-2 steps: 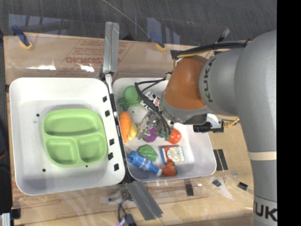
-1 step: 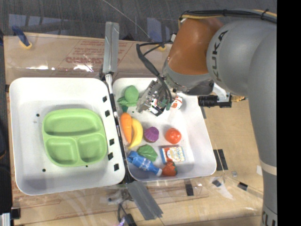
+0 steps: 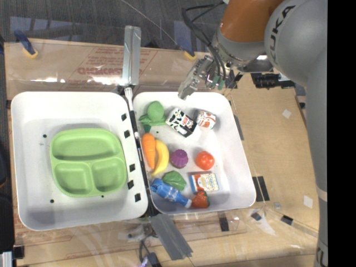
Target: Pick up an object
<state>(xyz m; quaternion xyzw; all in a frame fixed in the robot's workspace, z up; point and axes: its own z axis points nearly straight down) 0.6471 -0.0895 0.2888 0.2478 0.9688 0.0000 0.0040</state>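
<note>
Looking down, you see two white bins (image 3: 22, 166) on a tan bench (image 3: 278, 149).
Your gripper (image 3: 186, 90), state unclear, hangs just above the black-and-white carton (image 3: 181, 122).

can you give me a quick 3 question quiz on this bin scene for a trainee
1. True or false: the green tray lies in the left bin.
2. What lies right against the carrot in the right bin? A) banana B) orange ball C) blue bottle
3. Fill in: the tool hangs above the right bin's ____ rim.

Key: 1 true. 2 A, the banana. 3 far; it holds nothing that the view shows.
</note>
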